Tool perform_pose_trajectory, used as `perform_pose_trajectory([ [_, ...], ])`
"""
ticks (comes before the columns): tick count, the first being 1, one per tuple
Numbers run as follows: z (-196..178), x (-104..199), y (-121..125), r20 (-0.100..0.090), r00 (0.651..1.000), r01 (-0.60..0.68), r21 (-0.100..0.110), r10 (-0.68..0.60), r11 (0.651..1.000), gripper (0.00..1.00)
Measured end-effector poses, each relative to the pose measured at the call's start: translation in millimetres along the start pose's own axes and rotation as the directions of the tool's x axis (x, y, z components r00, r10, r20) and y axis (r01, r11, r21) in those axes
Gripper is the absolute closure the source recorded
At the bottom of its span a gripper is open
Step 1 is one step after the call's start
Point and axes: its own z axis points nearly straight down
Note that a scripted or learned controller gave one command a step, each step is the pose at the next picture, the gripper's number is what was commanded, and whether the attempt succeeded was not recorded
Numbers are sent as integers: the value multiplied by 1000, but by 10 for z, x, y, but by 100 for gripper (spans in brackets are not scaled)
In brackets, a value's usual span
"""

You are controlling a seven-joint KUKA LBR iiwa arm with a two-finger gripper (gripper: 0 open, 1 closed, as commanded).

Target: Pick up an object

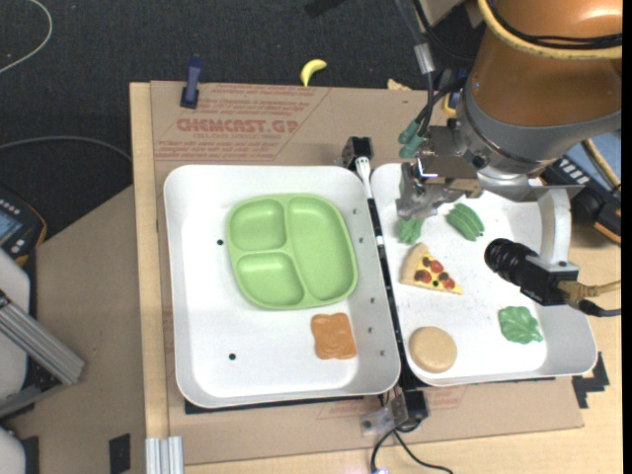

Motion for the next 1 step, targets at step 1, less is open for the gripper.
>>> perform_pose_trajectory([
  [1,-30,3,-8,4,1000,-1,12,1,1000,100],
])
